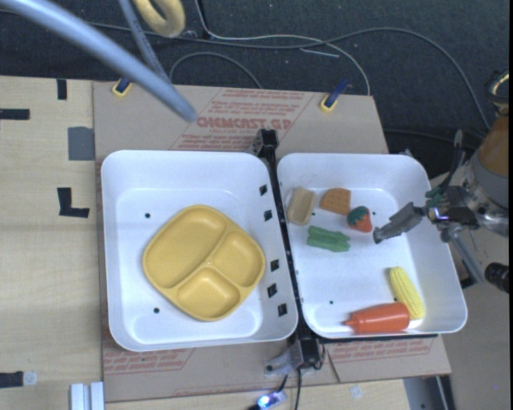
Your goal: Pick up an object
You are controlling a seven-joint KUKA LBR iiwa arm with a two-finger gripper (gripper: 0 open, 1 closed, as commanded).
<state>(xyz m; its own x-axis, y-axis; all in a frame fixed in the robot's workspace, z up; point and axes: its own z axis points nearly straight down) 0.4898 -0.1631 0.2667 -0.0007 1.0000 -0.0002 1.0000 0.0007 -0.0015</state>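
The right bin [427, 254] holds several toy foods: a beige block [301, 205], an orange piece [335, 200], a red fruit with a green top [360, 219], a green vegetable [328, 239], a yellow corn cob [406, 290] and a red-orange carrot-like piece [378, 318]. My gripper [386, 231] reaches in from the right and hangs low over the right bin's middle. Its tip is just right of the red fruit and apart from it. Nothing shows in its grasp.
In the left bin [120, 229] lies a yellow divided plate [204, 261]. Black clips [274, 229] line the seam between the bins. A grey hose [111, 45] and cables cross the top left. Cardboard and the wooden bench surround the bins.
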